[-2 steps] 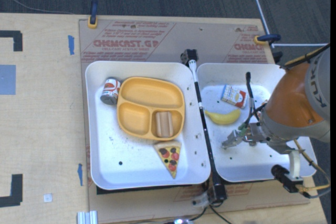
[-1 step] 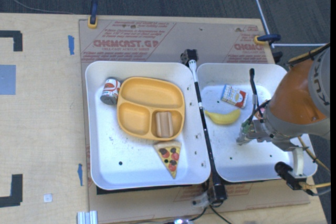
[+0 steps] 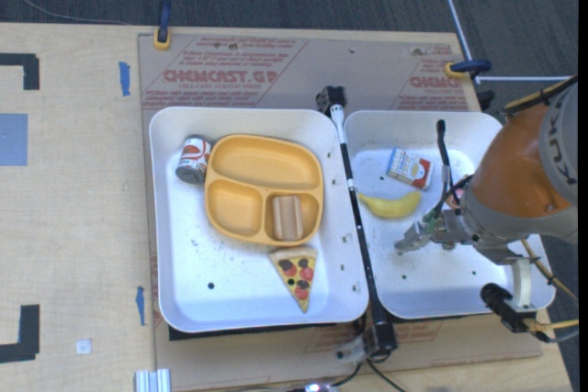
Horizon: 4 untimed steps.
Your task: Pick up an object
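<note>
The table [image 3: 64,225] is carrying a cardboard sheet [image 3: 276,69], and on that sheet two white bins are sitting side by side, touching along their inner walls. The left bin [image 3: 175,289] is serving here as the landmark for everything else.

The arm [image 3: 528,174] is reaching in from the far side of the right bin [image 3: 441,289], its orange band hanging over that bin's outer half. The gripper [image 3: 411,240] is hovering low over the right bin's floor, pointing back toward the left bin. Its fingers are looking nearly closed, with nothing visible between them; how far apart they are standing is hard to judge from this angle.

Inside the left bin, a yellow tray [image 3: 253,165] with three compartments is lying in the upper middle. A brown block [image 3: 287,218] is resting in the tray's lower compartment on the side nearest the right bin. A can [image 3: 192,159] is lying on its side in the left bin's far upper corner, touching the tray's edge. A pizza slice [image 3: 298,276] is lying just below the tray, its tip pointing toward the bin's lower wall.

Beyond the left bin's inner wall, in the right bin, a banana [image 3: 390,205] is lying near the dividing wall, just above the gripper and apart from it. A small carton [image 3: 408,167] is sitting just above the banana.
</note>
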Each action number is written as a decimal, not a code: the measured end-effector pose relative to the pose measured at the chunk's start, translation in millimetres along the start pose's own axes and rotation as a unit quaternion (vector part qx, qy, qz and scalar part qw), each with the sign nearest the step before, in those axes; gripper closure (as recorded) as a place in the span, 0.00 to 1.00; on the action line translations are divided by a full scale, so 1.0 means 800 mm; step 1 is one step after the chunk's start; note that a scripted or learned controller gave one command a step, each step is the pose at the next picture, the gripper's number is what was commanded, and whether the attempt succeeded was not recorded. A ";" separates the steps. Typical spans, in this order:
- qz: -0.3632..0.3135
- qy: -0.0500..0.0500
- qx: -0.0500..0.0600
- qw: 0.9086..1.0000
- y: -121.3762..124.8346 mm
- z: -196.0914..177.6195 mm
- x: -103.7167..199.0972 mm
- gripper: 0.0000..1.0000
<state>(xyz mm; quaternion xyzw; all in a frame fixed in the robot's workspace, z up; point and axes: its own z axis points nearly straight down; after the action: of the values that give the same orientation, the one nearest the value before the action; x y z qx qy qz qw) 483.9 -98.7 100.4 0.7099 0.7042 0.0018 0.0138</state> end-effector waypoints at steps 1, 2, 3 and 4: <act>-0.004 0.008 0.007 1.000 -0.003 0.014 -0.004 0.00; -0.002 0.000 0.000 1.000 0.000 0.000 -0.012 1.00; -0.001 0.001 0.001 1.000 0.000 0.000 -0.012 0.00; -0.001 0.000 -0.002 1.000 0.002 -0.012 -0.012 1.00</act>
<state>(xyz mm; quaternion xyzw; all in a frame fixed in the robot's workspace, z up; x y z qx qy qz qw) 484.9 -108.3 110.3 0.7090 0.7050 0.0027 0.0150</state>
